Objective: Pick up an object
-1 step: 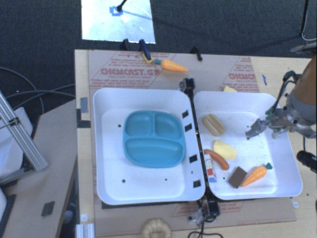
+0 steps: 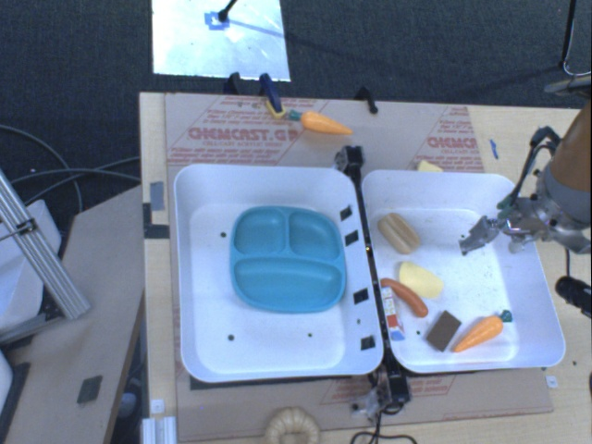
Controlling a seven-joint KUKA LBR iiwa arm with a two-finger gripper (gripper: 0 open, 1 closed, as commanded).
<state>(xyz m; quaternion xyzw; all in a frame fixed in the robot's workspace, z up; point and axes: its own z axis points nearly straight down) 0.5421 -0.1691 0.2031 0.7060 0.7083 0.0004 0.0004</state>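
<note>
Camera view showed the gripper hanging over the right bin, towards its far right side, with nothing between its fingers; whether they stood open or closed could not be told at this size.

No object had been picked up yet. The candidates lay in the left half of that bin: a bread roll, a yellow piece of toy food just below it, a sausage touching or nearly touching the yellow piece, a brown block and a carrot close beside each other near the front wall.

The main risk seemed to be crowding. A descent on the yellow piece would likely nudge the sausage, and the block and carrot sat so near one another that a finger could land on both. The carrot also lay near the front rim, leaving little room for a finger there.

The bread roll had the most open floor around it and looked the safest target. The left bin held a blue divided plate; a second carrot lay on the board behind the bins.
</note>
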